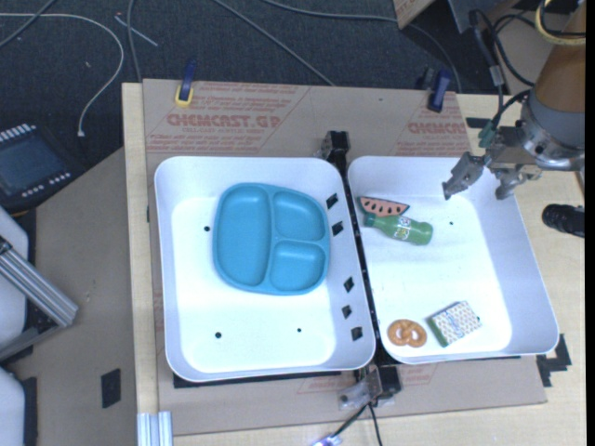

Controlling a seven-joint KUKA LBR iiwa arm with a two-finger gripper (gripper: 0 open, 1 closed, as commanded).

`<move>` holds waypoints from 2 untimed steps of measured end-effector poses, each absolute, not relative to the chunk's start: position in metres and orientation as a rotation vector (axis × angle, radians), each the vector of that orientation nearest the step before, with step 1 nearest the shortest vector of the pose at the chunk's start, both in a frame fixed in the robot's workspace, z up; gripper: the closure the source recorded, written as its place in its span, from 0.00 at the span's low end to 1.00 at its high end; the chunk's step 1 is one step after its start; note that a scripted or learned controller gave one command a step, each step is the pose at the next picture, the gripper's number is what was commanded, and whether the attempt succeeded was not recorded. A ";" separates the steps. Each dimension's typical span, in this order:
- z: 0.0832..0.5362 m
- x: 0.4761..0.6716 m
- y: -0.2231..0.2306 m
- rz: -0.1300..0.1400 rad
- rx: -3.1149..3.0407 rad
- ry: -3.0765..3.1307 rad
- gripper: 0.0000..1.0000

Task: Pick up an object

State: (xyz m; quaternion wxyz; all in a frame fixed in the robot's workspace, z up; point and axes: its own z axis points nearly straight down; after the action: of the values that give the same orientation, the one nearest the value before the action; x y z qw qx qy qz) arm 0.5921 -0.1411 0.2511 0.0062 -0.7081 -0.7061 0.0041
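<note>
My gripper (481, 186) hangs open over the upper right part of the right bin (507, 268), with nothing between its two dark fingers. Left of it in that bin lie a watermelon slice (384, 207) and a green bottle (402, 229), touching each other. Near the bin's front edge sit a small pretzel (406, 333) and a green-and-white sponge (454, 322) side by side. The left bin (186, 323) holds a blue divided plate (271, 238).
Black clips run along the divider (351, 249) between the two bins. The bins stand on a cardboard sheet (279, 110) with blue clamps at its back edge. Cables lie on the dark floor behind.
</note>
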 end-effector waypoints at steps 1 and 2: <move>0.259 0.594 -0.141 0.000 -2.220 -2.221 0.00; 0.213 0.587 -0.144 0.003 -2.220 -2.218 0.00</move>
State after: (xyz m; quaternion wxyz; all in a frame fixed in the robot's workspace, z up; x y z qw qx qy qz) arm 0.5865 -0.1437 0.2129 0.0020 -0.7075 -0.7067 0.0008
